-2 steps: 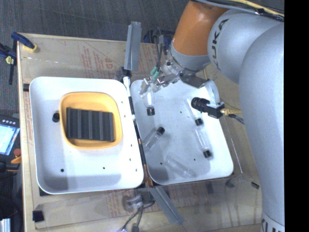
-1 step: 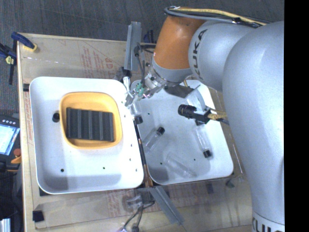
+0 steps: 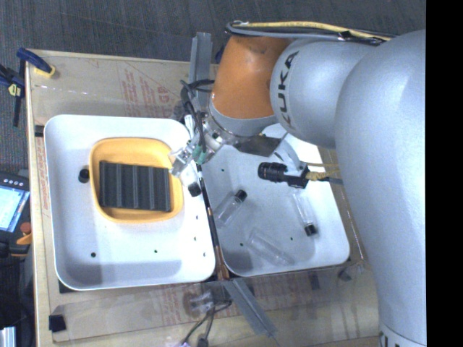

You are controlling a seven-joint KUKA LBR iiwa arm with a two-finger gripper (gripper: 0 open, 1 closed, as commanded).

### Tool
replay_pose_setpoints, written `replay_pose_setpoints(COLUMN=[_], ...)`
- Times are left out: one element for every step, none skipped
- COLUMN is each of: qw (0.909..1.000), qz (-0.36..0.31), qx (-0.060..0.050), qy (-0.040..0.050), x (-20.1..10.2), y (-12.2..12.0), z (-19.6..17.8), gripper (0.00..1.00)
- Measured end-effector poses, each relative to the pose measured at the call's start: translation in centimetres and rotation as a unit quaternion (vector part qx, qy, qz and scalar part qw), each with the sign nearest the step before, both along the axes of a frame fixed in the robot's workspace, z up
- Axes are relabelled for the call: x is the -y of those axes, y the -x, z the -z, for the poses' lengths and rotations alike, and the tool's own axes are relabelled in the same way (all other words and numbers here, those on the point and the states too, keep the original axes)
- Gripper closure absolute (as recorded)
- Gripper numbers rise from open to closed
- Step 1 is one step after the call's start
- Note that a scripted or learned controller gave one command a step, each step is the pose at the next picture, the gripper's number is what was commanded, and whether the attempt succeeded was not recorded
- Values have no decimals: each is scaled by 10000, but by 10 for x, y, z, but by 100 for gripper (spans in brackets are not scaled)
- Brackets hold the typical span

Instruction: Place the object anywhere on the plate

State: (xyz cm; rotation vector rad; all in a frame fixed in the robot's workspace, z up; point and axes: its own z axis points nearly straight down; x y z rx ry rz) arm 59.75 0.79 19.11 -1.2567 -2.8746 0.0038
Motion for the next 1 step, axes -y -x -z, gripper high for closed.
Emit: replay_pose_setpoints(qw=[10000], qz=[2], qx=[2], qy=[2], x=[0], y=[0], z=[0], gripper=[0])
